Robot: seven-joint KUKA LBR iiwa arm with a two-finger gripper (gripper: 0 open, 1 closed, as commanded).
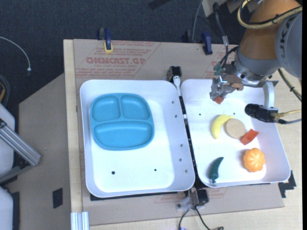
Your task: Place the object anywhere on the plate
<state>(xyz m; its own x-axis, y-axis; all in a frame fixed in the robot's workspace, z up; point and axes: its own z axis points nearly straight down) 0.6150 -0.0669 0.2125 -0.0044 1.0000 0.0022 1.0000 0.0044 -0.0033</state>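
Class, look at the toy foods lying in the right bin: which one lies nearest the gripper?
The yellow banana. It lies just below the gripper, while the tan disc, red piece, orange and green pepper sit farther away.

Hand (pixel 219 94) hides most of small red thing (pixel 218 100).

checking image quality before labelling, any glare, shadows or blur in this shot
Camera view: even, soft light with sharp focus on the blue plate and the toy food. Mild sheen on the left bin rim, nothing blown out. Faint shadows sit under the banana and pumpkin. The gripper is small and cluttered.
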